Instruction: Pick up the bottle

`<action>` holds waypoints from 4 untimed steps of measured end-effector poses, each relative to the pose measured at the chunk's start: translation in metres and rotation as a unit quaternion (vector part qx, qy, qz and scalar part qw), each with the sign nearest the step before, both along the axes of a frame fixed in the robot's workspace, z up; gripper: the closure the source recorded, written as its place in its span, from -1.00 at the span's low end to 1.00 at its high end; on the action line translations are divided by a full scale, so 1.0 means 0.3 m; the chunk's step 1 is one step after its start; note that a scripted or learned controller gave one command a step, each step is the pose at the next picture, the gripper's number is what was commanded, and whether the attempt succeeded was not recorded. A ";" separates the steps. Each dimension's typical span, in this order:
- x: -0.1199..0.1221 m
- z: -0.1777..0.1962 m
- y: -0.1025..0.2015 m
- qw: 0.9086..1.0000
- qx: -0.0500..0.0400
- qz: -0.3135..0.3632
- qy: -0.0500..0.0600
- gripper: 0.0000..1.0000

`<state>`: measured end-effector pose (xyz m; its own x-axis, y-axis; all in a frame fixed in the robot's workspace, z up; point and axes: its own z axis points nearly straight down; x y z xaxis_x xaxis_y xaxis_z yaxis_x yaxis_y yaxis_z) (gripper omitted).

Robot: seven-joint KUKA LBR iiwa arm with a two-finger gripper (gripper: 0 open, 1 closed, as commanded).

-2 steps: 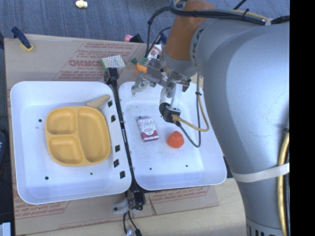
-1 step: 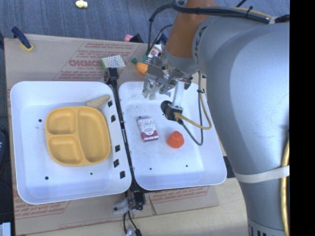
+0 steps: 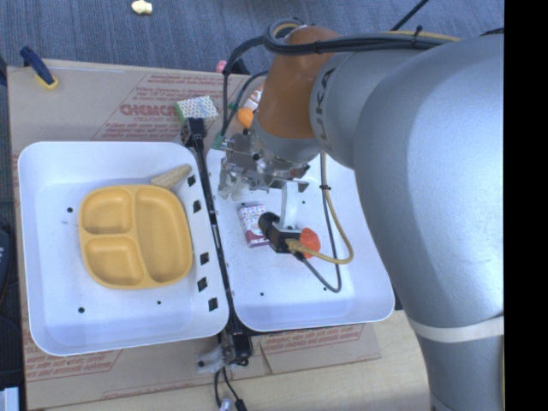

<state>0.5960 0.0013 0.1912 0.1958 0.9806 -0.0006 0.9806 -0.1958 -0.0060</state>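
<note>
Arm's down over the right bin (image 3: pixel 360 302), gripper (image 3: pixel 229 178) near its left wall, grip state impossible to tell, no bottle identifiable from here, so it looks like the reach-in, locating comes next.

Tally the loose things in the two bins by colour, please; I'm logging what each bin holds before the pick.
Yellow: 1, the tray in the left bin
Tan: 1, the stick at the tray's upper edge
Red and white: 1, the packet in the right bin
Orange: 1, the ball
Total: 4; the arm may hide others.
</note>
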 end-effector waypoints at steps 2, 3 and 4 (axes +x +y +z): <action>-0.391 0.252 0.011 1.000 0.000 -0.007 -0.001 1.00; -0.402 -0.001 0.003 0.997 0.000 -0.081 0.000 1.00; -0.402 -0.001 0.104 0.999 0.001 0.047 0.001 1.00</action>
